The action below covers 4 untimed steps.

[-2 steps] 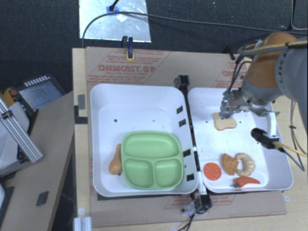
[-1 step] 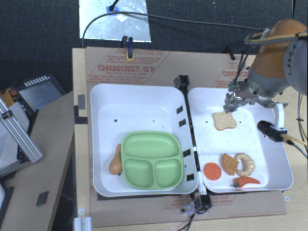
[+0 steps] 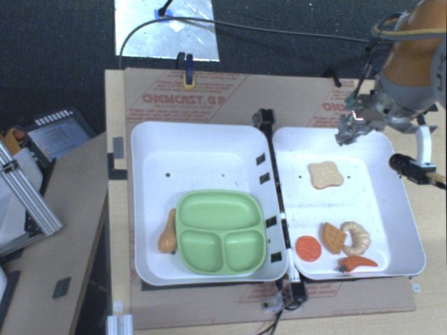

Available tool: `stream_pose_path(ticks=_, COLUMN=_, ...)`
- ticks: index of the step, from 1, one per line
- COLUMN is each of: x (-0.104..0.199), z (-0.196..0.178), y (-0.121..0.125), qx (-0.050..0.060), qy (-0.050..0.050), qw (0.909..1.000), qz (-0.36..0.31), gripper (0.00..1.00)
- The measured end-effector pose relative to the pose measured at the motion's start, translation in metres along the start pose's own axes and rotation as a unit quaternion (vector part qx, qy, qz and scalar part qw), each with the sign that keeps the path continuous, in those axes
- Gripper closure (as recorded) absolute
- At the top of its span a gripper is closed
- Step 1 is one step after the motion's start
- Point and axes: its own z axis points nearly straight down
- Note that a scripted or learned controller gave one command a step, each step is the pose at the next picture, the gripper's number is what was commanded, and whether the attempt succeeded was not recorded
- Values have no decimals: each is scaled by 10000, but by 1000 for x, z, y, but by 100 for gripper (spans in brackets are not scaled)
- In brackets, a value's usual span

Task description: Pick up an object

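The toast slice (image 3: 326, 175) lies flat in the right bin (image 3: 391, 208), below-left of our gripper (image 3: 347, 134), which hovers near the bin's far rim, its grip state hidden from us.

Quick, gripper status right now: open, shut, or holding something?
Gripper: cannot be told from this view. It sits over the far corner of the right bin, and nothing shows in its grasp; the toast slice lies nearest.
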Motion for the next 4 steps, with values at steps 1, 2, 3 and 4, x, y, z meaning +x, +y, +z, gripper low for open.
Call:
stream_pose_path(ticks=1, x=55, z=-6, y=-17, qx=39, qy=18, qw=10000, qz=-22, gripper=100)
stream_pose_path(ticks=2, x=101, z=9, y=-31, qx=43, qy=15, qw=10000, qz=-17, gripper=100)
stream_pose_path(ticks=3, x=155, z=4, y=-51, qx=41, qy=20, qw=10000, qz=-23, gripper=100)
stream_pose_path(ticks=4, x=207, z=21, y=-66, qx=46, qy=19, qw=10000, qz=-24, gripper=100)
